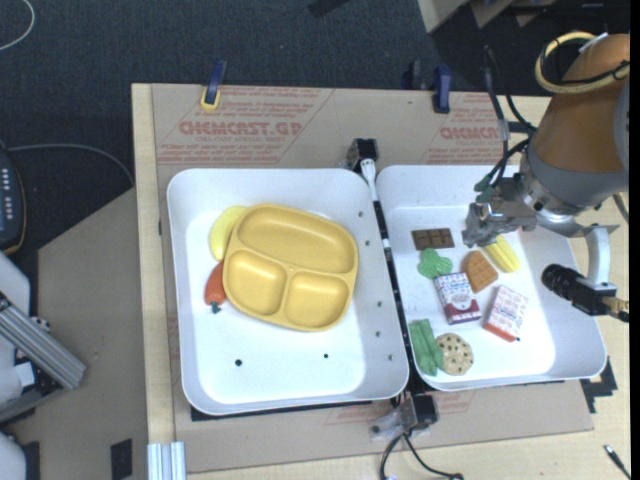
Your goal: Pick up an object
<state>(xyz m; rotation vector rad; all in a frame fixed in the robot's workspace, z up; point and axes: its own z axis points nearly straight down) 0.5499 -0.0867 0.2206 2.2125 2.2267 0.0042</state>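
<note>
Nothing lifted yet, judging by how things lie. Gripper [484, 226] low over the top of the right bin [570, 353], just above the toy corn cob [503, 256] and the waffle piece [480, 269], beside the brown chocolate square [433, 238]. Cannot tell whether open or closed: seen from above, dark and small against the bin floor, with no object visibly clamped. All candidate objects flat on the bin floor: green leaf [433, 264], red-and-white carton [456, 297], second red-and-white packet [506, 313], chocolate-chip cookie [453, 353], green pea pod [423, 345]. In the left bin [195, 288], a yellow divided plate [290, 265] over a banana [222, 230] and a red chili pepper [215, 286], well apart from the arm. Probable stage: descent or alignment over the corn and waffle. Left to do: close on one item, raise it clear of the bin. Risk in the tight cluster: a nudge rather than a grasp.
</note>
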